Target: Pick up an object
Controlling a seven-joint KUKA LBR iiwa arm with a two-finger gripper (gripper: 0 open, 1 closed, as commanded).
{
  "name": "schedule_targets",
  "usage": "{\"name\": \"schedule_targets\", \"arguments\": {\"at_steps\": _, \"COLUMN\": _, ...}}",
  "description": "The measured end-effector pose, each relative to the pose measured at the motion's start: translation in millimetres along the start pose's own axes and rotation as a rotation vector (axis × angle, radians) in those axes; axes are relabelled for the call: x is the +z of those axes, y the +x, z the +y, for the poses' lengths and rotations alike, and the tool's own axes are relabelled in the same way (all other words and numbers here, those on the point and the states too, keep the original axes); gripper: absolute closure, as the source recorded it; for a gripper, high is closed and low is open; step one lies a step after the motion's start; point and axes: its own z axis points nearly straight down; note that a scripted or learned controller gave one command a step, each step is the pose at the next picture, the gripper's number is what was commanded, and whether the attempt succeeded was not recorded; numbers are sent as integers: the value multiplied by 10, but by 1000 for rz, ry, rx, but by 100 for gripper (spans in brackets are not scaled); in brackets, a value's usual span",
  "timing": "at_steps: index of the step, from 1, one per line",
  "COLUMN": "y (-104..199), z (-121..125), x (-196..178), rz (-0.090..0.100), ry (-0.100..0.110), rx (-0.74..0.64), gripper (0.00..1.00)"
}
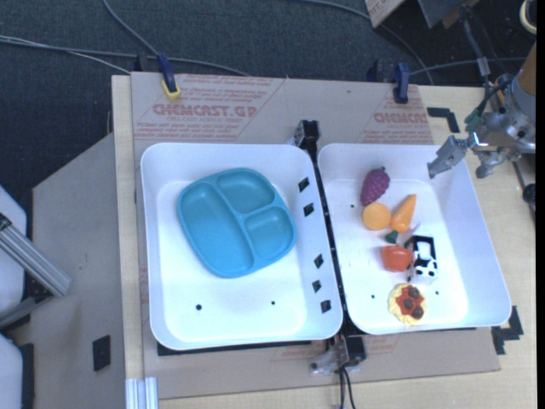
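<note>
**Q:** Inventory, largest item first?

**A:** I count one bench point(213, 109), topped with printed cardboard. On it I see two white bins: the left bin point(166, 228) and the right bin point(477, 254), touching along a middle seam marked with black tabs. The left bin holds one blue plate point(237, 220) with three compartments, lying flat near the bin's centre.

**Q:** And the pickable objects?

**A:** I count six, all in the right bin, clustered left of its centre. From the back: one purple grape bunch point(375, 184); one orange ball point(376, 216) just below it; one carrot point(404, 213) tilted, touching the ball's right side; one red piece point(396, 258); one black-and-white toy point(423, 256) just beside the red piece; one small pizza point(409, 302) nearest the front rim.

**Q:** Gripper status?

**A:** I see the gripper point(464, 153) above the right bin's back right corner, fingers spread apart, nothing between them. It is well apart from all six objects.

**Q:** Obstructions?

**A:** I see two clamps point(168, 78) on the bench's back edge and loose cables point(128, 24) on the floor behind it. The objects crowd each other; carrot and ball are in contact.
</note>
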Motion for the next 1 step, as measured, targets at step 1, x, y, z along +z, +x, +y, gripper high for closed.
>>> {"name": "schedule_targets", "arguments": {"at_steps": 1, "y": 18, "z": -42, "x": 533, "rz": 2, "ry": 5, "rx": 0, "gripper": 0}}
